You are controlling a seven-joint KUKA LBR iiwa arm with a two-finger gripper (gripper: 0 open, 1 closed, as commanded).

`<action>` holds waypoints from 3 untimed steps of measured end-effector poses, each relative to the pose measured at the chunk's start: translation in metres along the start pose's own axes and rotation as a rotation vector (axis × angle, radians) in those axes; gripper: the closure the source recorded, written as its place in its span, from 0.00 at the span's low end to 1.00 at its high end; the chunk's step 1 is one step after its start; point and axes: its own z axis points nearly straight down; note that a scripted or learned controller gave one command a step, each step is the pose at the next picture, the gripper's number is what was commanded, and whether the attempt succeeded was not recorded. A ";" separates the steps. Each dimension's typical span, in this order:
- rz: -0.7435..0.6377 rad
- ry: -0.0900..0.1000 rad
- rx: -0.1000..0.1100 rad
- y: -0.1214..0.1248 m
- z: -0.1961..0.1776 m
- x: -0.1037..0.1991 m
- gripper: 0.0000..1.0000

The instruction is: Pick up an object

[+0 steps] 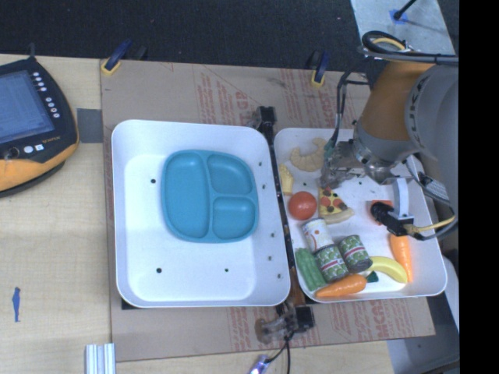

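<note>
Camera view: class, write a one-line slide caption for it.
Gripper lowered into the right bin of toy food beside a pizza slice and tomato; blue divided plate in left bin.

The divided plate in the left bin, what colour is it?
The divided plate is plain light blue, seen in the camera view.

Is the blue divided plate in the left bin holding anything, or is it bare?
Bare. The blue plate lies flat in the left bin, and all three compartments show plain blue.

The wrist hides part of the right bin (433, 291).
</note>
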 end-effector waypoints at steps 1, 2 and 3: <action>0.000 0.000 0.000 0.000 0.000 0.000 0.00; -0.001 -0.002 -0.001 0.000 -0.010 -0.001 1.00; -0.002 -0.003 -0.001 0.000 -0.010 -0.001 0.00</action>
